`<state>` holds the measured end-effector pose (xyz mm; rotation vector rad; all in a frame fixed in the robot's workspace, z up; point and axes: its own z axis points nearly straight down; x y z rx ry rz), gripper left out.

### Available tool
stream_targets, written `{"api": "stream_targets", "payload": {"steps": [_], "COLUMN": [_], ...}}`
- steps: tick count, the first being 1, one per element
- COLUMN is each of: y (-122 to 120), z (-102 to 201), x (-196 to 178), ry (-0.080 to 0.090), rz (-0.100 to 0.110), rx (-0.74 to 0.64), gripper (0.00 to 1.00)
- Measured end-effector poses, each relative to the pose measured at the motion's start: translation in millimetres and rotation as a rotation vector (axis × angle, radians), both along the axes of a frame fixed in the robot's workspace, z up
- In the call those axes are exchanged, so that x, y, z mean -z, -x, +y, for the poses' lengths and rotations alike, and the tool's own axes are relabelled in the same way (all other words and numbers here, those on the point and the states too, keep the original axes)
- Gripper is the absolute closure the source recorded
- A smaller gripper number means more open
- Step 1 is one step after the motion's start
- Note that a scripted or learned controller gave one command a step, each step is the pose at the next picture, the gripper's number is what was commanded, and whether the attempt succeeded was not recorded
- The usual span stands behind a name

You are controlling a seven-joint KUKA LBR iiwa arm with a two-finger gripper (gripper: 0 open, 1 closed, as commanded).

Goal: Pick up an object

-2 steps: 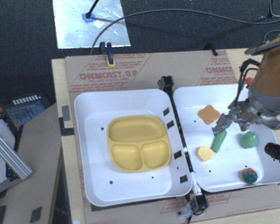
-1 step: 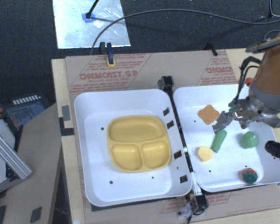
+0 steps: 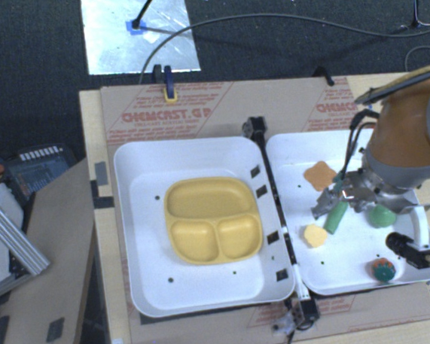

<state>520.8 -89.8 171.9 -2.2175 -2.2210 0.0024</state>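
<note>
Green cylinder (image 3: 336, 215) is my likely target: it lies tilted on the floor of the right bin (image 3: 339, 278), directly beneath the tool (image 3: 341, 196), which hangs over its upper end. I cannot tell from this slanted view whether the tool is set wide or narrow, and I see nothing clearly held. Just beside the cylinder's lower end sits a small yellow block (image 3: 316, 235), close enough that a descending tool could nudge it or pinch both. A flat orange piece (image 3: 320, 174) lies near the far side, and a rounded green object (image 3: 381, 215) sits partly under the wrist. In my judgement the main risk is the cylinder rolling away on the smooth white plastic if the tool closes off-centre or across its rounded side. A mottled ball (image 3: 383, 269) rests near the front rim, well apart. The left bin (image 3: 142, 235) carries a yellow divided tray (image 3: 209, 219), glossy moulded plastic with three compartments. Both bins rest on a cardboard sheet over the desk (image 3: 216, 103).
</note>
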Motion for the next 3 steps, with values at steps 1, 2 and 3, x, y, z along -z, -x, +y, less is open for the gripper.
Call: {"api": "stream_targets", "payload": {"steps": [1, 2, 3], "y": [5.1, 5.1, 3.9], "z": [-4.7, -4.3, -4.7], "x": [60.8, 88.9, 76.9], "ry": [0.000, 0.000, 0.001], "rz": [0.002, -0.001, -0.005], "rx": [0.001, 0.001, 0.000], "gripper": [0.00, 0.00, 1.00]}}
